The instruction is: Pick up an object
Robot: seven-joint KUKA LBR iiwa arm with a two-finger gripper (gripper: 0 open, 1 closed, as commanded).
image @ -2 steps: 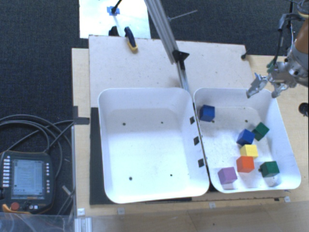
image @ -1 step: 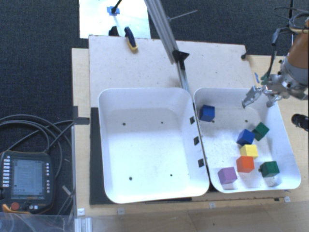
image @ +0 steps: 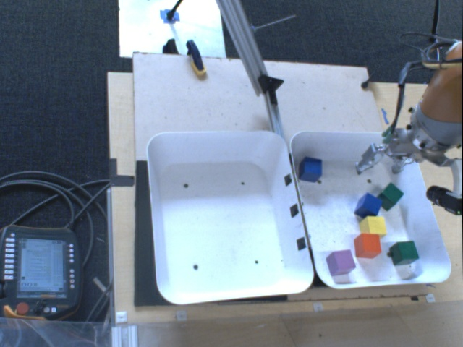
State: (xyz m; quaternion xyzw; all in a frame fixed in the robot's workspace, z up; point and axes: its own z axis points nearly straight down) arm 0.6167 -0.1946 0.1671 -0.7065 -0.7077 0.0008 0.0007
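Approach step: gripper (image: 382, 159) at right of frame, jaws spread with nothing between them, above the cubes at lower right; next, descend onto the nearest blue cube (image: 367, 205).

White plastic bins (image: 217, 147) hold two blue cubes (image: 310, 168), two green (image: 391, 195), yellow (image: 373, 225), orange (image: 367, 246), and seemingly purple (image: 341, 262).

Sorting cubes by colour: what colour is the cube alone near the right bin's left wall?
Blue cube, camera view.
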